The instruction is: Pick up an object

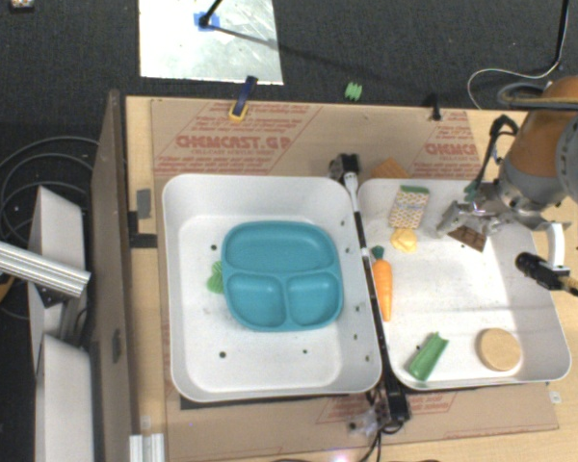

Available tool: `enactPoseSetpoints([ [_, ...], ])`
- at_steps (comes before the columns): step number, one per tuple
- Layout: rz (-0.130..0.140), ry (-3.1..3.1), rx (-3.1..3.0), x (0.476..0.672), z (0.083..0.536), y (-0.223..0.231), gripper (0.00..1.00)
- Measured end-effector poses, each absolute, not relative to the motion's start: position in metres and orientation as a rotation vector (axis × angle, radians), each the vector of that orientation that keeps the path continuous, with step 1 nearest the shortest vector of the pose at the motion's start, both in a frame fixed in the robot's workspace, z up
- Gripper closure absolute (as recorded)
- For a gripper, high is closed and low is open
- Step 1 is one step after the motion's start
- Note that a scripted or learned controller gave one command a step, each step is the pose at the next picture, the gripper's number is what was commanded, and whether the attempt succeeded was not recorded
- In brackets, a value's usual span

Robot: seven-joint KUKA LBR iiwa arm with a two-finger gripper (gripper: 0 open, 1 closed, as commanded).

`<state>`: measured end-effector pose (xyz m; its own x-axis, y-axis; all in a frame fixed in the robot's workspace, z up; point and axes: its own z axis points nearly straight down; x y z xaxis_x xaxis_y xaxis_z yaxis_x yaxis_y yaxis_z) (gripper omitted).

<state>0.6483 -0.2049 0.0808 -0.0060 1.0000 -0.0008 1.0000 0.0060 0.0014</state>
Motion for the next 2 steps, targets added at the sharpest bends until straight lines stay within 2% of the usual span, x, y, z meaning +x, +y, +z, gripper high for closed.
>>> enactPoseSetpoints([
  [2,0.001,2.222,2.216,0.6448,0.0939,-0.2062,0.0],
])
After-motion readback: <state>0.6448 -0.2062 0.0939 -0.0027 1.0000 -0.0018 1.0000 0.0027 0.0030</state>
